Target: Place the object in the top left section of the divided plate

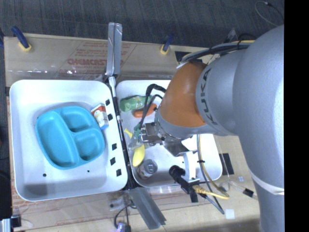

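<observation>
**Arm bent low over the right bin, plate waiting in the left**

The divided plate (71, 137) is smooth turquoise plastic with rounded corners and three moulded sections, lying flat in the left bin (29, 178), a shallow white tray with softly curved walls. A small packet (100, 115) printed in red and white rests against the plate's upper right edge, near the wall between the bins.

The right bin (126, 88) holds a loose jumble: a green, glossy item (131, 102) near the top, an orange piece (141, 112) just below it, a yellow banana-shaped object (138, 154) lying lengthwise lower down, and a round metallic piece (150, 167) beside it.

The grey arm (251, 95) sweeps in from the right, its orange band (183, 95) bulging above the wrist, which points down and leftward into the right bin. The gripper (144, 134) sits among the objects just above the yellow one; its jaw state cannot be told.
</observation>
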`<state>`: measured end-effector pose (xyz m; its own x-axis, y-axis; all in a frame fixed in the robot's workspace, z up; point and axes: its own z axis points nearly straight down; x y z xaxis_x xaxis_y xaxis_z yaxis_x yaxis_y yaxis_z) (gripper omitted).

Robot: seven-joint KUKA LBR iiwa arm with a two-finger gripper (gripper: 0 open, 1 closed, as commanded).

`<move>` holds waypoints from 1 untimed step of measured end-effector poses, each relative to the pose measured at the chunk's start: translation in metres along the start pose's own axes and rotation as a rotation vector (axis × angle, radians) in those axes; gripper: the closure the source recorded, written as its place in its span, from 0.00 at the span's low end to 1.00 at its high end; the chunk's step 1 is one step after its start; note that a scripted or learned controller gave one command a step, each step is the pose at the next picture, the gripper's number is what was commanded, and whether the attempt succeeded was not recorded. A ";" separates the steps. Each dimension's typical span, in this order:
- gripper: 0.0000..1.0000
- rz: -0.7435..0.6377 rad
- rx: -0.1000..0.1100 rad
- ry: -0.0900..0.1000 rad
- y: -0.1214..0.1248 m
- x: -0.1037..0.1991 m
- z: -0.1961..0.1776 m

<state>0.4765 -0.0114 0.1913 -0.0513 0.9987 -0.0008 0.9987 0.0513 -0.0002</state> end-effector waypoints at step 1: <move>1.00 0.077 0.005 0.001 0.058 0.057 0.001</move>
<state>0.5314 0.0484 0.1902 0.0255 0.9997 -0.0004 0.9997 -0.0255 -0.0056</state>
